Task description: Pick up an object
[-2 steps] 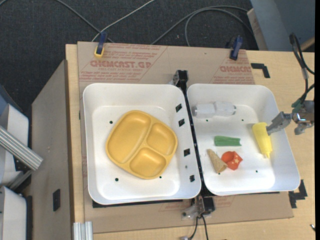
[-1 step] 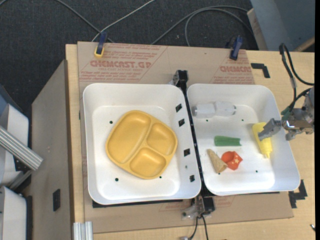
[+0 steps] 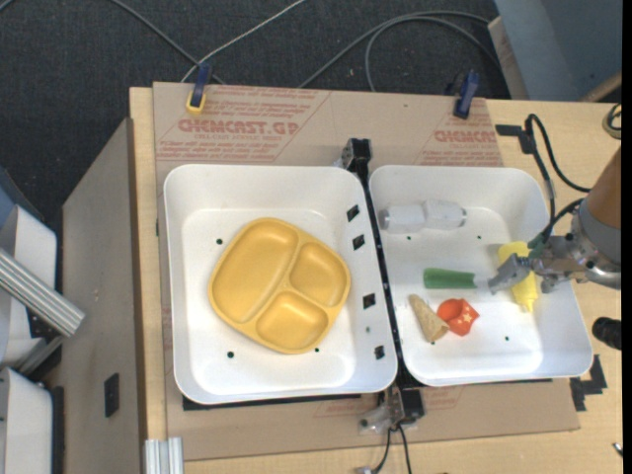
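Hovering at the right bin's right side, the tool is touching a yellow object; its state cannot be told. It is risking a glancing, failed grasp.

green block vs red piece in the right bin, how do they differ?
The green block is long, narrow and lies crosswise; the red piece is short and chunky. The green block lies alone nearer the bin's middle; the red piece lies nearer the front, beside a tan wedge. Both lie in the right bin, left of the gripper.
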`<state>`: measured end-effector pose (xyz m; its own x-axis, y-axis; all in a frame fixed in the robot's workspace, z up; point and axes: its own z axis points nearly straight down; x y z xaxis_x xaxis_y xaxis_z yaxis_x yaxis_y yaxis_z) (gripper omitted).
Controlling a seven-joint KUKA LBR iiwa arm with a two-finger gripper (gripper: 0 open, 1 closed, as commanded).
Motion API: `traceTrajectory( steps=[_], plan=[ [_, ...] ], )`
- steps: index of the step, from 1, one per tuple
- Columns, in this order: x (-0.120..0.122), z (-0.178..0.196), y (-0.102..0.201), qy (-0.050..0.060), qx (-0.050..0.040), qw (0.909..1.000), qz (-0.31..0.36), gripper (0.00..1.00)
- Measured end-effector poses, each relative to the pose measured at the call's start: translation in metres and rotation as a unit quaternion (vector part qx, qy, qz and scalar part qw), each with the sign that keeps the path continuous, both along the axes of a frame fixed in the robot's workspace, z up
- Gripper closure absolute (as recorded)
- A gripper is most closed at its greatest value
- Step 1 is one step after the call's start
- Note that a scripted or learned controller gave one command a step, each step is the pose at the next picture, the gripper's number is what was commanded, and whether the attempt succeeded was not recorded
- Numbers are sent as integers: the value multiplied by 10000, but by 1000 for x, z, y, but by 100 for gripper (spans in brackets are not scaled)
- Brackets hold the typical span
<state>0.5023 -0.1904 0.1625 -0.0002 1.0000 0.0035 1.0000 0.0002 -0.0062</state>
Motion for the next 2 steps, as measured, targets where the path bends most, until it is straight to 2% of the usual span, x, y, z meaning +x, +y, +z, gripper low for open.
traceTrajectory(
  steps=[1, 2],
  plan=[
    [0, -42, 3, -6, -1, 10000, 0, 0],
    [1, -29, 3, -34, -9, 10000, 0, 100]
  ],
)
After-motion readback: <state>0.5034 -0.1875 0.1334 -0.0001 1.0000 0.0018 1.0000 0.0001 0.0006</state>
